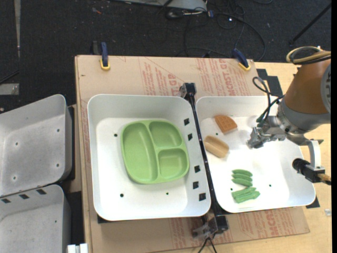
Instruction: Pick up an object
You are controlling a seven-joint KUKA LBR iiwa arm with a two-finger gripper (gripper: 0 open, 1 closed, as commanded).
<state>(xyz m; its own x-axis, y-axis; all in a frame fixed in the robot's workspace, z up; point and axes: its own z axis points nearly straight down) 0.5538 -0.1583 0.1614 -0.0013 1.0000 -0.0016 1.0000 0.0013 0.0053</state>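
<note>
- Bench (137, 73): bears two shallow white bins side by side, centre of frame.
- Left bin (102, 141): holds a green divided plate (155, 151), three compartments, lying flat mid-bin.
- Right bin (284, 186): holds four loose items.
- Tan waffle-like piece (226, 123): upper left of the right bin.
- Tan bread roll (216, 146): just below it, near the bin's left wall.
- Two small green pods (242, 176): lower middle, close together.
- Larger green pod (245, 195): just beneath them.
- Gripper (256, 139): right of the roll, apart from it, low over the bin floor; too small and blurred to tell how it is set; nothing seen held.
</note>
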